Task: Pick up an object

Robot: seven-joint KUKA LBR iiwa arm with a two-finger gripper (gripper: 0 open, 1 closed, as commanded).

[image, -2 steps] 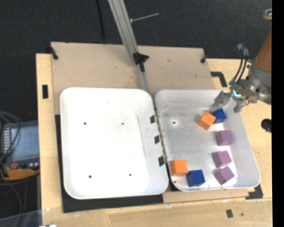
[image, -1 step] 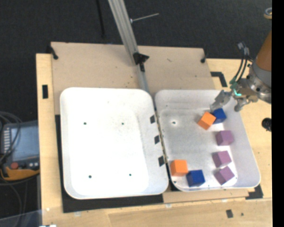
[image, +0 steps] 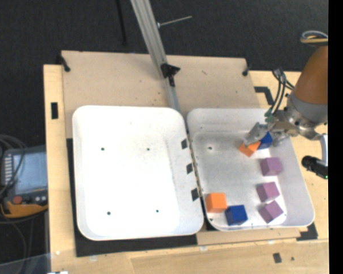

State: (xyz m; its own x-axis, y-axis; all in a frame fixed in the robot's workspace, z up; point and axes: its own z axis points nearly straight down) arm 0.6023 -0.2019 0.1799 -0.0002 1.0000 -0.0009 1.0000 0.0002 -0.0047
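My gripper point(image: 257, 138) hangs over the upper right part of the right bin point(image: 217, 124), below the orange-banded wrist. A small orange block point(image: 249, 148) lies tilted right at the gripper's tip. A blue block point(image: 266, 141) sits just beside it, partly covered by the gripper. Whether either block is held is hidden from this angle. Further blocks lie in the same bin: an orange cube point(image: 217, 201) and a blue cube point(image: 236, 214) near the front, and three purple cubes point(image: 271, 166), point(image: 267, 190), point(image: 271, 211) down the right side.
The left bin point(image: 86, 124) stands beside the right one, with a row of black clips point(image: 190, 167) between them. A slanted metal post point(image: 151, 36) rises behind the bins. A pendant with a screen point(image: 23, 176) lies off the bench at the left.
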